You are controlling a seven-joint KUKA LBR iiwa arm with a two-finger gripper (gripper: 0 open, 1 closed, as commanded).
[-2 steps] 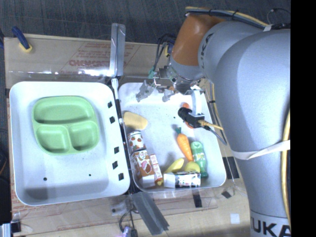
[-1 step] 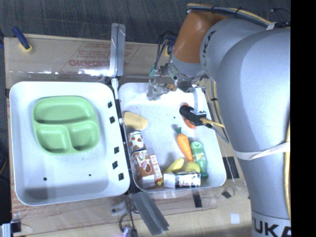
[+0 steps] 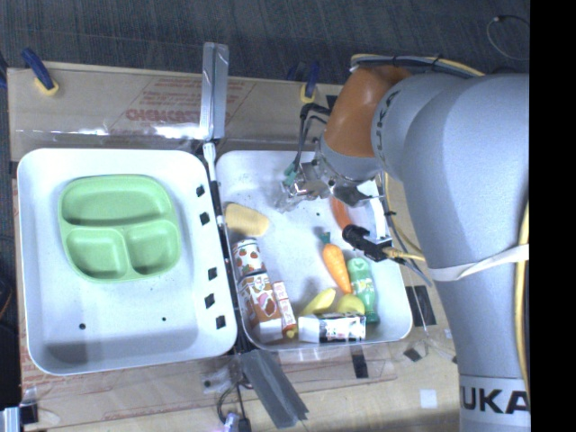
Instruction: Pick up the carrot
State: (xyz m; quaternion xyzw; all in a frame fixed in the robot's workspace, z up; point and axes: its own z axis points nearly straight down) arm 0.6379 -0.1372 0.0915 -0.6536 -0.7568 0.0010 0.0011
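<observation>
Fingers (image 3: 295, 185) apart from carrot (image 3: 337, 267)

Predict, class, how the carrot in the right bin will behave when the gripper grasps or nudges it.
The carrot looks like smooth moulded plastic, so probably stiff, light and somewhat slippery. Its tapered round shape suggests it may roll or pivot if nudged. A green bottle lies close alongside, likely crowding the fingers.
</observation>
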